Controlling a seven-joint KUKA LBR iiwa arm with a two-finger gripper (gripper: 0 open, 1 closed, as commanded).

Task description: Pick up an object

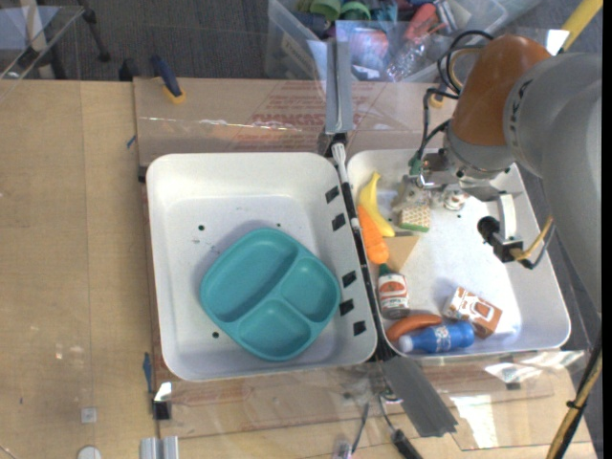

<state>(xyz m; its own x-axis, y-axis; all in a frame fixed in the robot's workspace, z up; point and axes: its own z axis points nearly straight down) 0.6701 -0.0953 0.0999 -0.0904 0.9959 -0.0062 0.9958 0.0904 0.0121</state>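
Down in the right bin [535,285], the hand [418,199] hovers over a waffle [413,219] just beside the banana [373,204], with a can [391,293] nearer the front.

— What lay under the two white bins?

— A sheet of cardboard [239,113] on the wooden bench [67,256]. The left bin [191,182] and the right bin [540,299] stood side by side, touching, with a black strip [346,247] along the edge where they met.

— And behind them?

— A clear plastic tub [296,12] full of coloured pieces, at the far edge. A small blue clamp [170,82] sat at the back left corner of the cardboard.

— Anything in front?

— A piece of grey tape [421,404], just before the right bin.
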